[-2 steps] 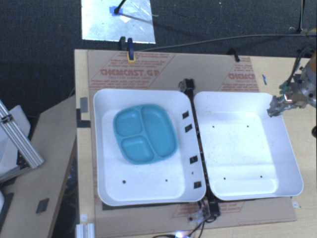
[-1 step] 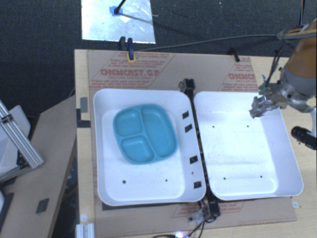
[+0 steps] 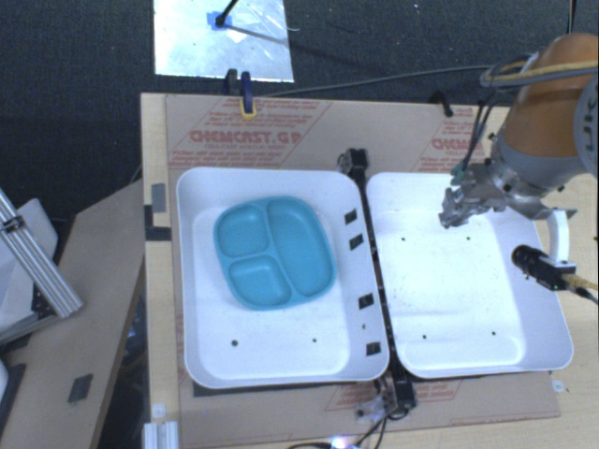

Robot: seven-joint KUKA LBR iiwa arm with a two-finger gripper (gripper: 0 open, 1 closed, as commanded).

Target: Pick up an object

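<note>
Blue divided plate is lying flat in the other bin, well apart from the gripper, whose finger spread I cannot tell, so it is risking closing on nothing.

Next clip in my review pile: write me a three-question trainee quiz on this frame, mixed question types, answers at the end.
1. True or false: the blue plate lies in the left bin.
2. How many compartments does the plate have? A) two B) three C) four
3. Fill in: the claw is over the ____ bin.

Key: 1 true; 2 B; 3 right. The claw is near the right bin's upper edge, apart from the plate, with nothing seen between its fingers.
</note>
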